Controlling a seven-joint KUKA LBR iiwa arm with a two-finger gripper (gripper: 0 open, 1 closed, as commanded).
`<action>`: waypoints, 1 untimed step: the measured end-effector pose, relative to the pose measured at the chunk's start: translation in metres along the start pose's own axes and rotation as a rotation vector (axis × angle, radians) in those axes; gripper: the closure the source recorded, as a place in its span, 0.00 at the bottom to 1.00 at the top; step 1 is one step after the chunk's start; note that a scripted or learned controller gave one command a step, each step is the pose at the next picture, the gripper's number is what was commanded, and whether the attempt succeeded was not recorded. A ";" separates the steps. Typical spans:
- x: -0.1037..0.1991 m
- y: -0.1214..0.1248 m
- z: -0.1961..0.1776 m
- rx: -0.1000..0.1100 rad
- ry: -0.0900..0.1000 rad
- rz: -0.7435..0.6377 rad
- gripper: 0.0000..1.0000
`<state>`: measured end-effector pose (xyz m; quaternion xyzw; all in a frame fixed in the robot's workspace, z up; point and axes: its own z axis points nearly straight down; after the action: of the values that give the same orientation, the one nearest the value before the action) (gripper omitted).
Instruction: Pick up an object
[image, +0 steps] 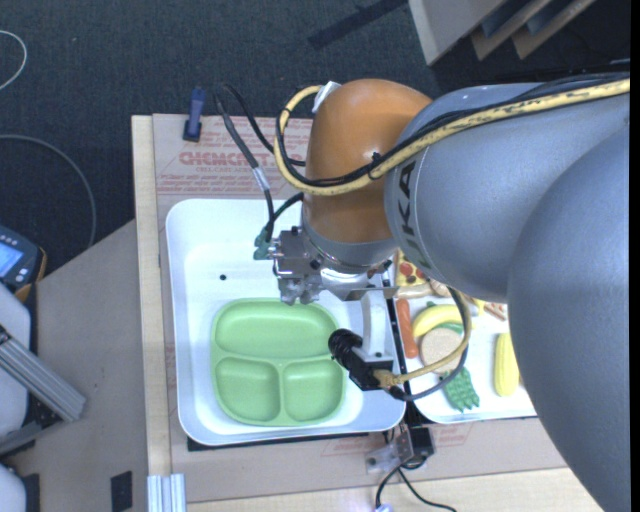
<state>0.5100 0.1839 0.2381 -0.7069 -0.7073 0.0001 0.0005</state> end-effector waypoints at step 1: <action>0.043 -0.011 0.054 0.008 -0.001 -0.004 1.00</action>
<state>0.4994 0.2268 0.1846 -0.7054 -0.7088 0.0034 0.0028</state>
